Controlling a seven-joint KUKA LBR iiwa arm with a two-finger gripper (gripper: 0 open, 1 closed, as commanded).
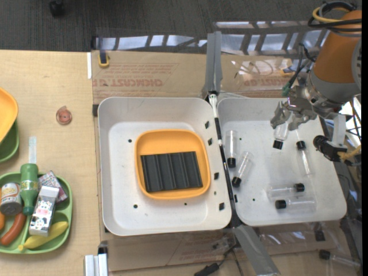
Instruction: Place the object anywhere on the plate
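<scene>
Two white bins (115,211) side by side, orange plate (172,140) left waiting for its delivery, gripper (286,122) at two o'clock pinching a clear tube (280,135) hanging cap-down, ready to carry across.

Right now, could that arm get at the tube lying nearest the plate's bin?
Probably yes. The tube lies uncovered on the right bin's floor, near its left wall. The gripper hangs over the same bin, holding another tube, so it would likely need to drop that one first.
</scene>
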